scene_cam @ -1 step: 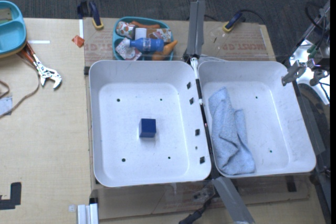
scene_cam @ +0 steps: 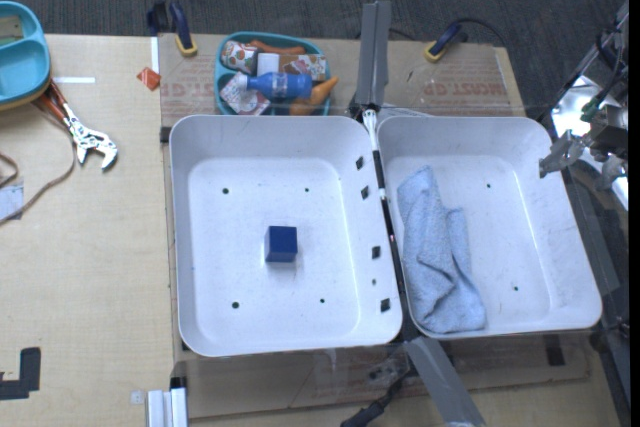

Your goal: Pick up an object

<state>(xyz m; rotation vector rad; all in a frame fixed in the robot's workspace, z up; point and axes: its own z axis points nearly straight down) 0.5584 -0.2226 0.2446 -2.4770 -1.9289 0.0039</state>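
Seemingly the gripper (scene_cam: 568, 153) is what is seen as a cluster of grey and shiny metal parts at the far right, just beyond the outer rim of the right shallow white plastic bin (scene_cam: 592, 287). Whether it is released or clenched cannot be told, and nothing is seen held by it.

A small blue cube-shaped block (scene_cam: 281, 243) is found slightly below the middle of the left shallow white plastic bin (scene_cam: 183, 245), resting flat on the floor and apart from every wall. A crumpled pale blue-grey cloth (scene_cam: 441, 255) is laid in the right bin, along its left side, stretching from the upper middle down to the near wall. The two bins are set side by side with their inner rims touching, and a grey metal post (scene_cam: 374, 50) is seen rising at the far end of that seam.

Behind the left bin, a teal plastic tub of mixed small items (scene_cam: 272, 75) is placed on the light wooden bench (scene_cam: 80, 265). Two clamps with yellow handles (scene_cam: 180, 30) are fixed at the far edge of the bench. Further left, a silver adjustable wrench (scene_cam: 92, 145) is laid just beside a light-blue plastic tray (scene_cam: 20, 50), which is cut off by the left border.
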